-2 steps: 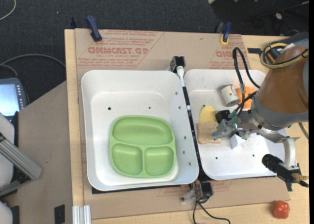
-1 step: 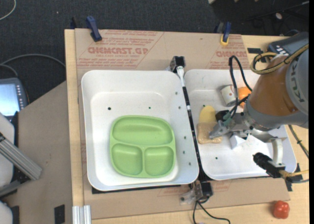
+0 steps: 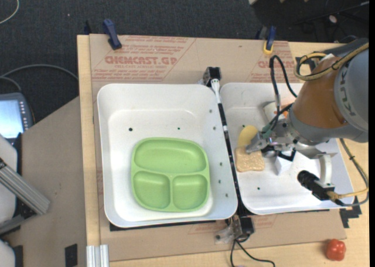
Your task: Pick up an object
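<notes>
End effector (image 3: 265, 144) low in right bin (image 3: 275, 201), just beside yellow piece (image 3: 246, 136) and tan slice (image 3: 250, 163) at its left wall; grip state can't be told. Green plate (image 3: 170, 173) in left bin (image 3: 117, 113).

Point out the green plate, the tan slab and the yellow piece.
green plate (image 3: 170, 156): camera view, on its large compartment.
tan slab (image 3: 249, 163): camera view, on its middle.
yellow piece (image 3: 246, 136): camera view, on its middle.

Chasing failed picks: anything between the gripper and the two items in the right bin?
Nothing visible. The gripper is over the right bin, just right of the yellow piece and the tan slice. No other thing lies between it and them.
</notes>
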Controlling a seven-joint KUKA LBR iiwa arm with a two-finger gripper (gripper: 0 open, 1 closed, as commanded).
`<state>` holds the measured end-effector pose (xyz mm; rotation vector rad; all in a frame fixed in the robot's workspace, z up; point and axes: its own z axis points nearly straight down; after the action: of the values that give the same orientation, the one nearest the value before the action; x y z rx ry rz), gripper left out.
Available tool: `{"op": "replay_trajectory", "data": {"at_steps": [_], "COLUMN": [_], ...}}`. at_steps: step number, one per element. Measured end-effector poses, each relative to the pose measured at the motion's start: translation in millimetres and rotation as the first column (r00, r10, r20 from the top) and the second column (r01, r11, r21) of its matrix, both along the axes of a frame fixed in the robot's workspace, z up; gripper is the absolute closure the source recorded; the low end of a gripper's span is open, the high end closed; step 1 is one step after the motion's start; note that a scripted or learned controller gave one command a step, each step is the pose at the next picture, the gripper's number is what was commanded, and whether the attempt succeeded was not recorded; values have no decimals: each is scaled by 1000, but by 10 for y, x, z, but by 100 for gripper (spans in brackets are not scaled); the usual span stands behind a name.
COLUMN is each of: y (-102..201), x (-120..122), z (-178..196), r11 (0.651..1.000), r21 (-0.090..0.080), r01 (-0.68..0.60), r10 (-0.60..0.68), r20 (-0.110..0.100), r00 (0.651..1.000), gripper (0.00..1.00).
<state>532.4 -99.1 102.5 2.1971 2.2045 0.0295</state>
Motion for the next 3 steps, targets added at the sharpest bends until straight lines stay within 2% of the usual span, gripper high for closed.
{"op": "replay_trajectory", "data": {"at_steps": [1, 2, 3], "y": [547, 675, 427], "x": [-464, -489, -257], "z": [904, 2203, 1750], "r11": [1000, 1000, 1000], "r21": [9, 8, 7], "r01": [-2, -1, 7], "r10": [2, 1, -6], "r20": [-28, -17, -39], "r00": [1000, 1000, 999], "gripper": [0, 0, 0]}}
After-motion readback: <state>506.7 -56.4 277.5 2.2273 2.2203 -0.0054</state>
